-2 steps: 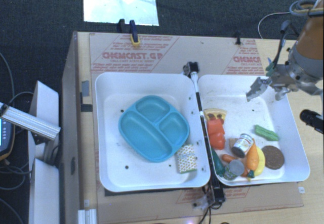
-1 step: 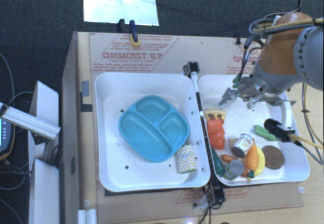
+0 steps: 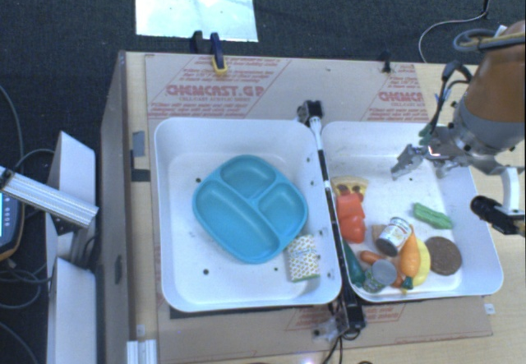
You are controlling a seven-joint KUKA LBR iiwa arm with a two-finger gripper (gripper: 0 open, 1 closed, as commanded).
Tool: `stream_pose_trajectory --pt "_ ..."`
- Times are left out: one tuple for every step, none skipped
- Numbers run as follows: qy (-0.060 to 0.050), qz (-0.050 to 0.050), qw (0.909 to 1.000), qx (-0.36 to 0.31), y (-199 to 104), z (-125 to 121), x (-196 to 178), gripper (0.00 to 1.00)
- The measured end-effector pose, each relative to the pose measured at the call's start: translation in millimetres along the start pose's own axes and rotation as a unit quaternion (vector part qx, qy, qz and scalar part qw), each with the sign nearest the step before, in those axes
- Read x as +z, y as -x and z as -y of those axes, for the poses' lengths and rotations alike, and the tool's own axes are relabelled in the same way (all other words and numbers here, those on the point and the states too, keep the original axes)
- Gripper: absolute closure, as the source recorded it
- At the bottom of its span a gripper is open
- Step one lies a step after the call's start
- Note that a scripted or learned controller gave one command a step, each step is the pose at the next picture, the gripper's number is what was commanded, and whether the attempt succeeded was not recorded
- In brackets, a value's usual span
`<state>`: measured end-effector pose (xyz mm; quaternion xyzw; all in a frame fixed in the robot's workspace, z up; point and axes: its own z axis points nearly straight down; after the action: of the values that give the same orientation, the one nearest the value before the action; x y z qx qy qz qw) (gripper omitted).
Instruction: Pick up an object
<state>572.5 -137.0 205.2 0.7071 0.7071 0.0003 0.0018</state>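
I see the arm (image 3: 493, 99) coming in from the right side, and its hand (image 3: 427, 158) hangs over the upper part of the right bin (image 3: 485, 272). The two fingers (image 3: 404, 163) are spread apart and nothing is between them, so the hand is released. It is above bare white floor of the bin, and I cannot tell if it touches this floor.

The things I can pick are all lower in the same bin, apart from the hand. A green piece (image 3: 431, 215) lies nearest, below the hand and a little to the right. A small can (image 3: 394, 234) with a light label lies tilted in the middle of the bin. Beside the can, on its right, there is a yellow banana-like toy (image 3: 420, 261) with an orange piece (image 3: 408, 251) touching it, and further right a brown round disc (image 3: 445, 255). At the left wall of this bin I see a red-orange object (image 3: 351, 216), and above it a yellow slice with dots (image 3: 350, 187). Near the bottom edge a grey round lid or can end (image 3: 380, 274) lies among small green and orange pieces, which I cannot name for sure.

The left bin (image 3: 177, 157) holds a blue divided plate (image 3: 249, 208) and, just beside its lower right corner, a small patterned box (image 3: 303, 258). Both bins sit on the table (image 3: 246, 87).
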Motion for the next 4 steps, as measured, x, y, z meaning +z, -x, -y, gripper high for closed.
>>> stream_pose_trajectory --pt "-0.001 -0.001 1.0 -0.002 -52 -6 40 0.0" --pt "0.001 0.0 1.0 -0.001 -6 -21 -45 0.0" --pt "-0.002 -0.002 1.0 -0.002 -66 -23 22 0.0" --pt "-0.001 -0.001 1.0 0.0 -76 14 21 0.0"
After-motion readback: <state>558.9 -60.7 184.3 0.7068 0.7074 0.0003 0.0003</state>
